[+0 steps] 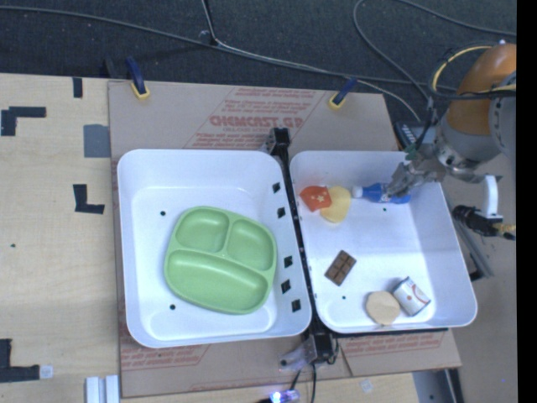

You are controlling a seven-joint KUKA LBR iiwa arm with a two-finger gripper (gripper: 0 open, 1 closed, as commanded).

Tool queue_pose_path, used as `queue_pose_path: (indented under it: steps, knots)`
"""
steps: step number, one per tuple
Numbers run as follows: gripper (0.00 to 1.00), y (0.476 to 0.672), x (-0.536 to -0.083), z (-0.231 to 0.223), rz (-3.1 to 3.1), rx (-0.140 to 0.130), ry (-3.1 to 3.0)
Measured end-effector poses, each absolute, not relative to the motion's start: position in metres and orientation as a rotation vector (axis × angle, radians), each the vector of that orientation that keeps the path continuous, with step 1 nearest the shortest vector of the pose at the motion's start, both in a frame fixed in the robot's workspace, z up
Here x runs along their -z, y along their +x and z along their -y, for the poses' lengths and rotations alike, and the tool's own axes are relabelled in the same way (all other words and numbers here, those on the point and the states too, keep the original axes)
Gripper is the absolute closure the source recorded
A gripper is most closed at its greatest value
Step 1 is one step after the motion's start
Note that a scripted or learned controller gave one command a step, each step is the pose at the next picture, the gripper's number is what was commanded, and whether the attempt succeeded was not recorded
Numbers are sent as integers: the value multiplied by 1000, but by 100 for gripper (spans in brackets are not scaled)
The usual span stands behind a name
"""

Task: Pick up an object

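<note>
wooden bench [50, 250], cardboard sheet [252, 116], dark carpet behind. 2 white bins: left bin [143, 309] holds 1 green divided plate [221, 259]; right bin [436, 250] holds 6 small objects. gripper [401, 183] low over blue object [394, 195] at far wall.

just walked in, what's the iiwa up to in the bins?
The arm reaches in from the right, with its claw low at the far edge of the right bin, right by a small blue object. Whether it has actually grasped that object is not clear from this angle. Also in the right bin lie an orange piece, a yellow piece, a brown chocolate bar, a tan disc and a small can. The left bin holds a green divided plate.
</note>
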State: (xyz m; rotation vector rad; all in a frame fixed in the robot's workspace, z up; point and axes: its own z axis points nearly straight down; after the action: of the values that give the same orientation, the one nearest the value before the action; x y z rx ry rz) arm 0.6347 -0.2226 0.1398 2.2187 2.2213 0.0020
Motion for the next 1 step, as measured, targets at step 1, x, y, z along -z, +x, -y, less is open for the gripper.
queue_pose_path:
  steps: [1]
  knots:
    - [100,626,-190,223,-2220,-2,2219]
